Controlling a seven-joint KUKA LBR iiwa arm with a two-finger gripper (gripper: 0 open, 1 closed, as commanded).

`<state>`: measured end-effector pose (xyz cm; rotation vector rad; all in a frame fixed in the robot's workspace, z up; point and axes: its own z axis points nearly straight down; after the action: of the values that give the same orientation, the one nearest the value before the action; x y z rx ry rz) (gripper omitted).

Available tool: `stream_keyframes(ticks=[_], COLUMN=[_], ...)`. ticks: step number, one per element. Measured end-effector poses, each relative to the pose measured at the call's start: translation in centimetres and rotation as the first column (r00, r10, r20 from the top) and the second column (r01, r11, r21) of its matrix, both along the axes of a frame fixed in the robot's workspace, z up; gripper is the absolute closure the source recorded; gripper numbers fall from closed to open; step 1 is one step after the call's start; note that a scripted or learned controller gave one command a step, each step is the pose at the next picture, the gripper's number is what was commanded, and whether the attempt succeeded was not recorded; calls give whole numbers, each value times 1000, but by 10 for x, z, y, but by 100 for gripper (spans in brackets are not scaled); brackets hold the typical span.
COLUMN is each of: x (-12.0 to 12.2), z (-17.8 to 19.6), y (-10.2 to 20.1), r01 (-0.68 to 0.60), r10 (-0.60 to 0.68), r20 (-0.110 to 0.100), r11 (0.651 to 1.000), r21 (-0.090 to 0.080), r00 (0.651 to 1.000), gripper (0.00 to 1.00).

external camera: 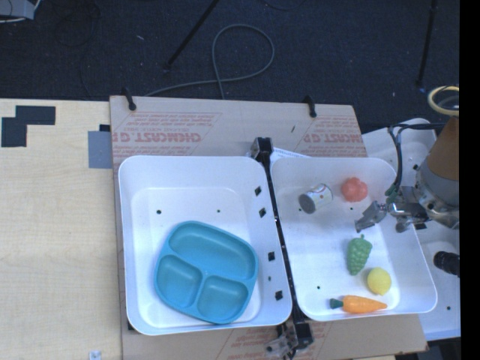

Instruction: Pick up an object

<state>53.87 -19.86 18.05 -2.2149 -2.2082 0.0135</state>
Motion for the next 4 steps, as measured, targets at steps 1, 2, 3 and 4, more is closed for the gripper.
stream_keyframes(ticks=[1,2,3,4], x=[3,-4,-4,-3], z=[8,-49,-95,-82], y=[0,-6,-5,-6], r01=[-3,-2,-2,0], r10=[3,2,2,0], r20=[14,9,13,14], r11=[1000,1000,1000,1000], r21=[-4,-1,-2,-3], r00=[1000,1000,1000,1000], gripper=[0,0,0,100])
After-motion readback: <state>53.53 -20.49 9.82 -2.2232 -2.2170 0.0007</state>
